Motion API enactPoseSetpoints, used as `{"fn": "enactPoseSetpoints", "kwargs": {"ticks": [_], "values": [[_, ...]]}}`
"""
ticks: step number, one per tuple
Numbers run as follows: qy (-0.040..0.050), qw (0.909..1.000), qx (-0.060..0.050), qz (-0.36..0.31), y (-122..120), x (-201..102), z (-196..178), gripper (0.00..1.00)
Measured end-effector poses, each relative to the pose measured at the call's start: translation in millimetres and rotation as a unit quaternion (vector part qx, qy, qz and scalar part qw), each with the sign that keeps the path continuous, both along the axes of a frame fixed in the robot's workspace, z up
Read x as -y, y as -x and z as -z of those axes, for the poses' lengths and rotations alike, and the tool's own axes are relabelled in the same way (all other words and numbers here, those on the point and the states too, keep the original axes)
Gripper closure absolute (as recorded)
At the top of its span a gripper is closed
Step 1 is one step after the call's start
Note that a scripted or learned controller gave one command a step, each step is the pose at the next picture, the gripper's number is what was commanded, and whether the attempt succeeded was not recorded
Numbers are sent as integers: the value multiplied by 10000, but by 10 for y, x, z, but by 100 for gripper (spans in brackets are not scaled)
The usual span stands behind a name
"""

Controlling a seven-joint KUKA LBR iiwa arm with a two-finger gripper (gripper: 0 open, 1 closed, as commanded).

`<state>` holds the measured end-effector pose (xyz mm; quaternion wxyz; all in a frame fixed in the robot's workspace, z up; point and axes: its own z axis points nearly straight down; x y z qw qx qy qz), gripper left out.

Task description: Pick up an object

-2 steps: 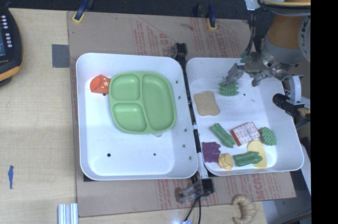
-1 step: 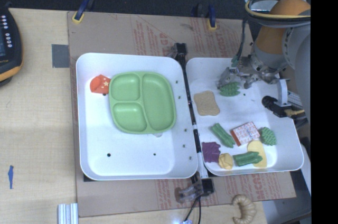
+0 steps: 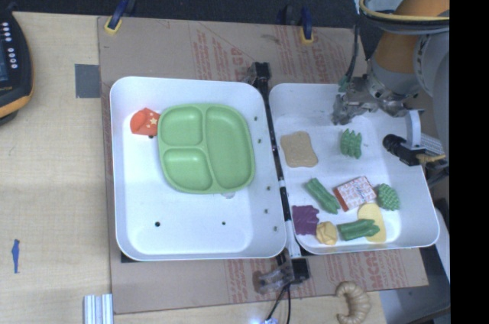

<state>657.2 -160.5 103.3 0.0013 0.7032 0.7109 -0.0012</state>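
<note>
Camera view put the small green toy (image 3: pixel 351 143) just below the gripper (image 3: pixel 348 108), whose finger opening I could not tell.

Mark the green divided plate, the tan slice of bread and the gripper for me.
green divided plate (image 3: pixel 206 147): camera view, on the ridge between its compartments.
tan slice of bread (image 3: pixel 298 150): camera view, middle of its top face.
gripper (image 3: pixel 350 110): camera view, at its tip over the right bin.

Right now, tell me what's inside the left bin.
The left bin holds a green divided plate, its three compartments bare, with a red toy against the plate's far-left edge. Whatever lies beneath the plate is covered.
</note>
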Motion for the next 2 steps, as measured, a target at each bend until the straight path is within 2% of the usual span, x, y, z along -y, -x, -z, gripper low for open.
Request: {"fn": "enactPoseSetpoints", "kwargs": {"ticks": [1,2], "values": [[1,10000,-5,-8,2,-1,5,0],[-11,10000,-32,64,365,533,-14,0]]}}
